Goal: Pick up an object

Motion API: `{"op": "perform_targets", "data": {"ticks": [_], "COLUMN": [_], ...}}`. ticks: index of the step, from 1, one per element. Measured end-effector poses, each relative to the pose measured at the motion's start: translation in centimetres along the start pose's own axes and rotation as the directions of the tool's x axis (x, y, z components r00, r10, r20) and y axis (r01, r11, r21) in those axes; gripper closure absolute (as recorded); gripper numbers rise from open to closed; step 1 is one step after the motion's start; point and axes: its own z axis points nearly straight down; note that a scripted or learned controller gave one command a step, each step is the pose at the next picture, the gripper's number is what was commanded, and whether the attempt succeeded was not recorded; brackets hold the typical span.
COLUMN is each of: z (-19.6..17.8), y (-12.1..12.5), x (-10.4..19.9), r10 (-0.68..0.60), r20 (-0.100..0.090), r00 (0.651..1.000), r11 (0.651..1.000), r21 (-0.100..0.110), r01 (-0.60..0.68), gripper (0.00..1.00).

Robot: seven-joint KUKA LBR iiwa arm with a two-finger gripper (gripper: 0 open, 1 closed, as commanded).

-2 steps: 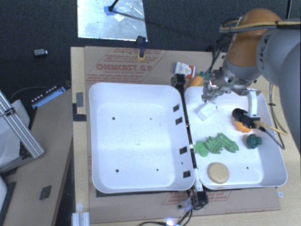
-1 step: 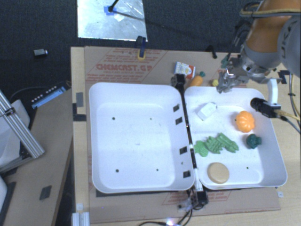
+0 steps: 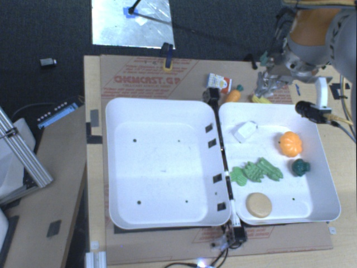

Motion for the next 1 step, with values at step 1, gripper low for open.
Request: {"op": "perform_targets", "data": {"ticks": [1], "z": [-2.27], "y": [-0.17], "x": [-4.56], "r10": [0.007], "r20": [0.003], "r00": [1.000], "r11": [1.000], "r21": [0.001], "r01": [-0.007], "gripper": [1.00]}}
